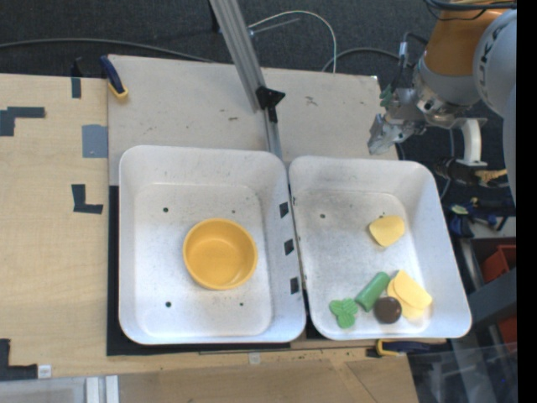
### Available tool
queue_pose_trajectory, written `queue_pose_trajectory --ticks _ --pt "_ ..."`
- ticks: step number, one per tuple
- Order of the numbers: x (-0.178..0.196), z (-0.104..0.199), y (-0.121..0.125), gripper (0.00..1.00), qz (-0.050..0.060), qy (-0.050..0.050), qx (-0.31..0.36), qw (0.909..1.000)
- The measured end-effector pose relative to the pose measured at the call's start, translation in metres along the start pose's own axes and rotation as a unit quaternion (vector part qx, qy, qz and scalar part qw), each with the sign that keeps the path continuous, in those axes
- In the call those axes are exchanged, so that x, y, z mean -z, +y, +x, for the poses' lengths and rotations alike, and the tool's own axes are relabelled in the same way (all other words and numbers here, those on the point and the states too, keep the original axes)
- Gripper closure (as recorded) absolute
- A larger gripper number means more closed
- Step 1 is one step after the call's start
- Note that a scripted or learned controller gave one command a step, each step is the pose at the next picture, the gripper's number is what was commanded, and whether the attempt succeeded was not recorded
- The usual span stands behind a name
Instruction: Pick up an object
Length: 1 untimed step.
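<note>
**Well above the bins: arm parked at upper right, nothing picked**

Up at the top right of your view you have the arm [470, 23], orange band above grey wrist, hanging past the far rim of the right bin [445, 225]. Its gripper [384, 134] points down and to the left, over the bench board just behind that bin's back edge. You cannot tell from this angle how the tool is set; the tip is small and blurred against the dark floor. No object shows at its tip.

Right bin, working outward from the tool:
- A pale yellow wedge [387, 230] lies alone toward the right side, mid-depth, well apart from the gripper.
- Near the front right corner sits a cluster: a second yellow block [410, 292], a dark brown ball [387, 310] touching its left front edge, a green cylinder [372, 291] lying at a slant just left of the ball, and a small green lumpy piece [343, 311] at the cylinder's lower end.

Left bin [134, 225]:
- A yellow bowl [220, 253] stands upright, mouth up, a little front of centre.

Around the bins you see the bench [185, 99], a slanted metal pole [239, 40] running down to the seam between the two bins, loose white cables [323, 28] behind it, and a blue-and-yellow clamp [113, 76] at the board's far left corner.
</note>
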State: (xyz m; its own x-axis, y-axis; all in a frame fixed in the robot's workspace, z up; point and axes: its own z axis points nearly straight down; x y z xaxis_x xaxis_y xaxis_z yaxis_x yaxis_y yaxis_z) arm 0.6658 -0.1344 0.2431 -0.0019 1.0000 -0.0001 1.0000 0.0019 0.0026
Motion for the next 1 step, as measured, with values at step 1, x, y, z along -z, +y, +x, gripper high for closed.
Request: queue_pose_trajectory --ticks 1 --pt "-0.0103 0.0575 -0.0139 1.0 0.003 0.001 0.002 1.0"
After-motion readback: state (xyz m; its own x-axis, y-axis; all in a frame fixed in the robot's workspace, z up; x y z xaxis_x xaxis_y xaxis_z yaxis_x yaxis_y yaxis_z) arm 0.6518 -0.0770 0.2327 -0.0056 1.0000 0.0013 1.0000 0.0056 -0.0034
